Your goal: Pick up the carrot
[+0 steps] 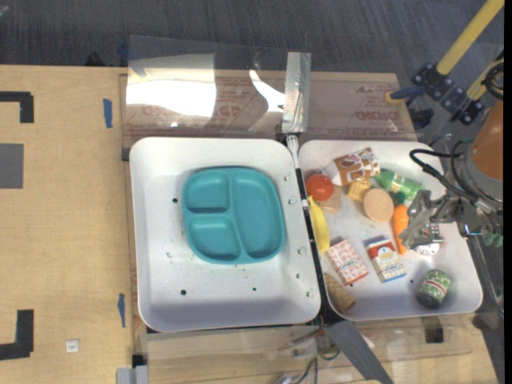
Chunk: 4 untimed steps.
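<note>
- Carrot [398,226]: small, orange, tapered, smooth plastic look; seen in right bin [464,290], center-right of frame, lying roughly upright in the pic.
- Gripper [419,224]: metal, grey, shiny; seen just right of carrot, touching or nearly so. Whether fingers are wide or narrow can't be told; carrot is not seen clamped between them.
- Arm w/ orange band is seen at right edge, above gripper.
- Crowding round carrot: tan oval bun-like item [378,206] just upper left; green bottle [397,183] above, lying on its side; white/red carton [386,261] just below.
- Also in right bin: red tomato [319,186], round & glossy; yellow banana [320,226], curved, along left wall; brown printed box [358,165] at top; red-patterned packet [347,262] lower center; dark green can [434,287] at lower right.
- Left bin [160,294]: white, shallow, rounded corners, speckled w/ dark dots; teal divided plate [234,214], 3 compartments, smooth plastic, is set in its middle.
- Benchtop [56,214]: light wood-look board, left of frame.
</note>
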{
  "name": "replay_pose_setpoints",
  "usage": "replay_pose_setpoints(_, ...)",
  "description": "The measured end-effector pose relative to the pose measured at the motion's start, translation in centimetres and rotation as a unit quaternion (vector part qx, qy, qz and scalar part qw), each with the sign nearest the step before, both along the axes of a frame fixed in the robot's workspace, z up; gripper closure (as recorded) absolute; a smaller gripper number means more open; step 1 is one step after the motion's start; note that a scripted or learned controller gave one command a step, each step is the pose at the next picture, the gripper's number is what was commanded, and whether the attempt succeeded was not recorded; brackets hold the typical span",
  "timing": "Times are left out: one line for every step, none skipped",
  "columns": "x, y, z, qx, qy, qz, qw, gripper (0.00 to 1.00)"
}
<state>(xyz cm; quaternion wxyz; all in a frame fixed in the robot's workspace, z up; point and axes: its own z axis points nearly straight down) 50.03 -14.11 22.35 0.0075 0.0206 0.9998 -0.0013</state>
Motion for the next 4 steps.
replay_pose_setpoints(8.2, 0.6, -12.4, 0.0002, 0.002, 0.067, 0.9977, 1.0)
replay_pose_setpoints(10.8, 5.7, -3.4, -0.0005, 0.0, 0.161, 0.987, 1.0)
replay_pose_setpoints(-0.4, 2.6, -10.3, 0.0011, 0.009, 0.186, 0.9824, 1.0)
replay_pose_setpoints(2.4, -5.6, 9.6, -0.0052, -0.001, 0.205, 0.9787, 1.0)
